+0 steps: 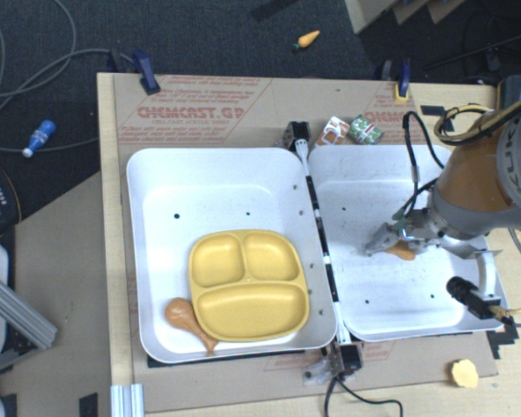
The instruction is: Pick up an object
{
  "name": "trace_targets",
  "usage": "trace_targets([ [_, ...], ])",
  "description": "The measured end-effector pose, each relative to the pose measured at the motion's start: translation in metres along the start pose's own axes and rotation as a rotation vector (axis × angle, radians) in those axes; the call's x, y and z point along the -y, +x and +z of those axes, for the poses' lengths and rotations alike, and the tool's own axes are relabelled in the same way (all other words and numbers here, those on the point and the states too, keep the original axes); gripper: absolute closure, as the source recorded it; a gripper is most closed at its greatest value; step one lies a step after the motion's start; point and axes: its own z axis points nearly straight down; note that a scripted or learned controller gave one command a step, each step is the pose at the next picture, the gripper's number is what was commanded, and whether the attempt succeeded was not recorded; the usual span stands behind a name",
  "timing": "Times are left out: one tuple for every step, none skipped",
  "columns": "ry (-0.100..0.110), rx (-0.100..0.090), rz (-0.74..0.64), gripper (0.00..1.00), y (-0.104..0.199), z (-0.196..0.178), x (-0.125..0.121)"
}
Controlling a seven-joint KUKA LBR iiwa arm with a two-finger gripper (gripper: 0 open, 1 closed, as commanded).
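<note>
The table stood over a dark carpet floor with cables and carried two white bins. In the right bin the gripper was low, its tips close to the floor of the bin; whether it was open or closed, I cannot tell. A small orange object lay just beside it, partly under the wrist. In the left bin were a yellow divided plate and a toy drumstick touching its edge. I judge the gripper could miss or push the object away, because it was small and off to the side.
</note>
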Motion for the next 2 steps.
trace_targets([
  [-0.005,0.004,0.000,1.00,-0.001,-0.012,-0.002],
  [-0.001,0.000,-0.002,1.00,0.023,-0.045,0.002],
])
